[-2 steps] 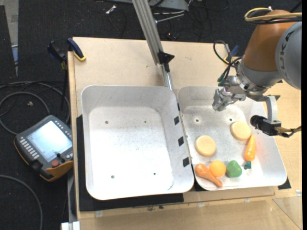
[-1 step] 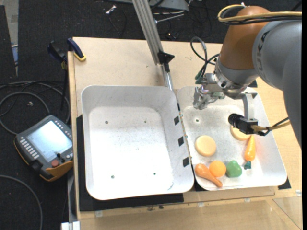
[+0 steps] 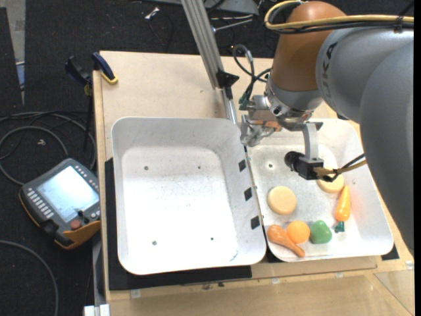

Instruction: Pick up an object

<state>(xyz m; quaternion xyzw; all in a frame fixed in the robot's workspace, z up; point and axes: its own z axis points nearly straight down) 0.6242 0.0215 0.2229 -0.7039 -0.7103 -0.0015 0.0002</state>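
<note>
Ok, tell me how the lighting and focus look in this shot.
Camera view: light is even, left bin bright white with no hard glare. Camera view: cream disc and orange ball are fairly sharp. Camera view: the grey arm, nearest the lens, looks soft.

I've got the left bin (image 3: 171,196) up: white plastic, smooth and matt, peppered with dark specks. The right bin (image 3: 358,239) is the same plastic, a shade cleaner. The bench (image 3: 158,84) reads as pale wood, flat and dull. The slanted rail (image 3: 200,31) is bare ribbed metal with a brushed look. The arm (image 3: 375,71) wears a smooth satin grey shell, and its orange band (image 3: 302,51) is glossy, catching a highlight. The cream disc (image 3: 281,199), orange ball (image 3: 298,231) and green piece (image 3: 320,232) look like smooth matt plastic.
</note>
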